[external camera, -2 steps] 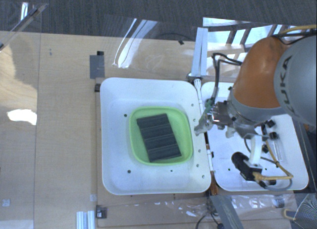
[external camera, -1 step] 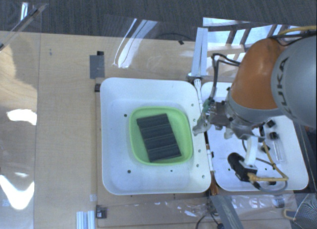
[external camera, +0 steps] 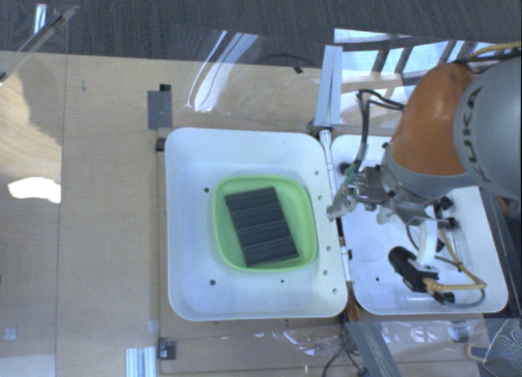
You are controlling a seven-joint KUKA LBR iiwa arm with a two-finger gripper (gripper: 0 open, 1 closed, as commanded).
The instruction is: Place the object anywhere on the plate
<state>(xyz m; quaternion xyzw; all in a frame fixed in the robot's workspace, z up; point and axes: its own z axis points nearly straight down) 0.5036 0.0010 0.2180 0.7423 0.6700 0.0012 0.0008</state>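
A dark grey ribbed block [external camera: 261, 226] lies flat on the square green plate [external camera: 304, 219], slightly turned, in the middle of the left bin [external camera: 181, 228]. My gripper [external camera: 343, 201] hangs over the left edge of the right bin [external camera: 371, 281], close to the wall between the two bins and just right of the plate. I see nothing held in it. The grey arm with its orange band [external camera: 432, 122] covers much of the right bin.
The bins sit side by side on a pale wooden bench. A grey metal post [external camera: 329, 90] stands behind the divider, and a small grey bracket [external camera: 160, 108] lies behind the left bin's far left corner.
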